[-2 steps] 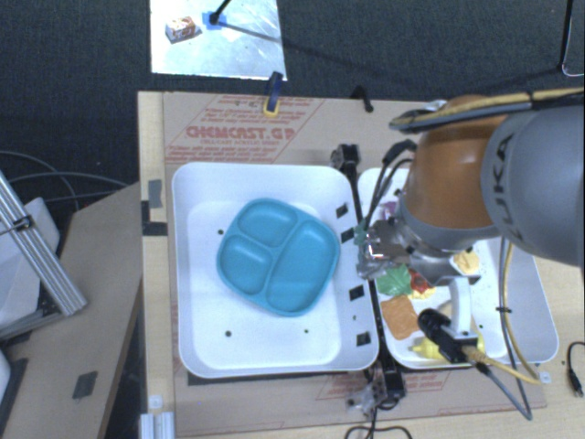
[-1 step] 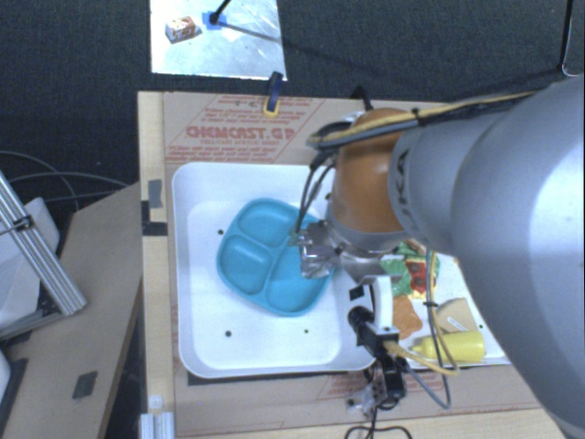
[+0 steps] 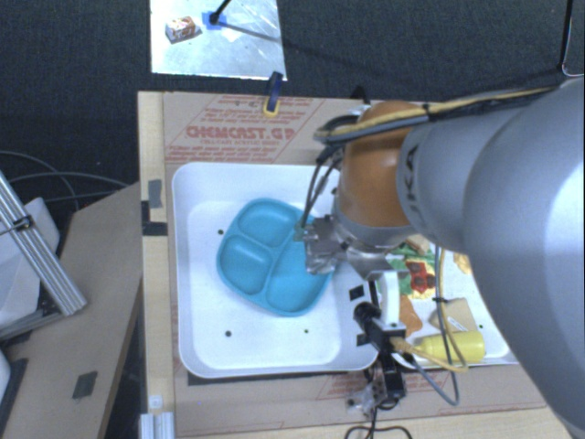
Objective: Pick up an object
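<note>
A blue divided plate [image 3: 260,263] lies tilted in the left white bin [image 3: 196,337], a little right of its middle. My gripper [image 3: 315,248] hangs below the orange wrist band, down at the plate's right edge near the wall between the two bins. The wrist and its cables hide the gripper's tips and that edge of the plate. In the right bin I see a yellow bottle [image 3: 452,346] lying at the front and a red and green packet [image 3: 420,277] behind it. The grey arm covers most of that bin.
A brown cardboard sheet [image 3: 238,131] lies under and behind the bins. Beyond it is a shiny sheet [image 3: 215,26] bearing a small box [image 3: 182,30]. An aluminium frame [image 3: 37,254] stands at the left. Black cables and a connector [image 3: 375,323] hang at the bins' front.
</note>
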Available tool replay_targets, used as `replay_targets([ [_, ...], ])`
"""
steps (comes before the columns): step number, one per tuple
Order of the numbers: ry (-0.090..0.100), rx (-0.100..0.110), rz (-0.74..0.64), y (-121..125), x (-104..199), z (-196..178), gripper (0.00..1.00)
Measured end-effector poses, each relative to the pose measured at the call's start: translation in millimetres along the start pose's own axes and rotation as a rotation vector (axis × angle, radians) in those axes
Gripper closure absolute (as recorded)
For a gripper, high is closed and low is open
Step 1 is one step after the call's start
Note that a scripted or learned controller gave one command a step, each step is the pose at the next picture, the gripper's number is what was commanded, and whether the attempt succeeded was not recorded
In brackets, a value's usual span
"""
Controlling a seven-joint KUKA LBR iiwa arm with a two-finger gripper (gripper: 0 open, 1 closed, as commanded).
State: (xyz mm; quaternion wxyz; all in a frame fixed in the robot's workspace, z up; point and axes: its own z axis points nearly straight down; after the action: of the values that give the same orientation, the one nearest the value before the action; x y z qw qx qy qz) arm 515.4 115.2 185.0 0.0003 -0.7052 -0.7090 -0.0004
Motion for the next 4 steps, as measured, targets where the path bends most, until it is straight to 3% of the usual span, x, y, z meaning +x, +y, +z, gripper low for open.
replay_targets([
  [3,0.002,-0.002,-0.012,1.6,-0.1,-30.6,1.00],
  [4,-0.001,0.002,0.007,-30.1,-33.3,-29.6,1.00],
])
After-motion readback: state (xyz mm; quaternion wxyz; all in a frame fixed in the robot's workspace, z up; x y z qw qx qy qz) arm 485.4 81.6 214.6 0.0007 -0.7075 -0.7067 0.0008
